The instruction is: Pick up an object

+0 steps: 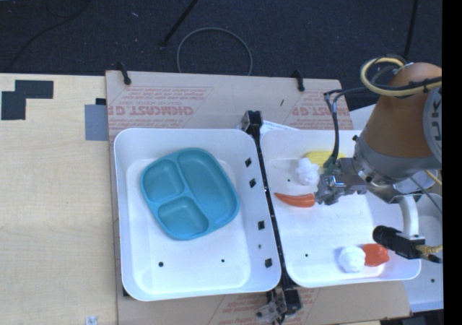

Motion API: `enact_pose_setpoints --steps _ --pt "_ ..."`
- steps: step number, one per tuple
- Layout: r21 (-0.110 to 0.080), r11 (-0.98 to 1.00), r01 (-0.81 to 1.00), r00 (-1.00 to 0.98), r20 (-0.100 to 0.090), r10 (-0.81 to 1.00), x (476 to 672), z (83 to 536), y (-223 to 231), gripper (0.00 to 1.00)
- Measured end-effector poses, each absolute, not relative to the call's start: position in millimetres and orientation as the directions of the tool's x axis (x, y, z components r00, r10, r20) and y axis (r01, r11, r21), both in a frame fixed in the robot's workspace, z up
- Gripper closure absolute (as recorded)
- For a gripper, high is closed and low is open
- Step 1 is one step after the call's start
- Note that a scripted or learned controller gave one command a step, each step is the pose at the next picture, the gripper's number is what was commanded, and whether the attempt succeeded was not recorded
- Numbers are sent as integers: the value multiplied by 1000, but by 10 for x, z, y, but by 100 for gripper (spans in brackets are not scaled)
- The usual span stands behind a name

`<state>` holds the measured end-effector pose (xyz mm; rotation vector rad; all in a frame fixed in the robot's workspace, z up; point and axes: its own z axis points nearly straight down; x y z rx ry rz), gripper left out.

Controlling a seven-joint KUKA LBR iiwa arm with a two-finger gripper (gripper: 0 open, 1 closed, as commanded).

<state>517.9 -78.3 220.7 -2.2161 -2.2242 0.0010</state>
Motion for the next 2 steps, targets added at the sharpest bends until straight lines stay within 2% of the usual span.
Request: enact_pose_setpoints --steps 2 --pt "-5 3 1000 -3 2 1000 5324 2143 124 100"
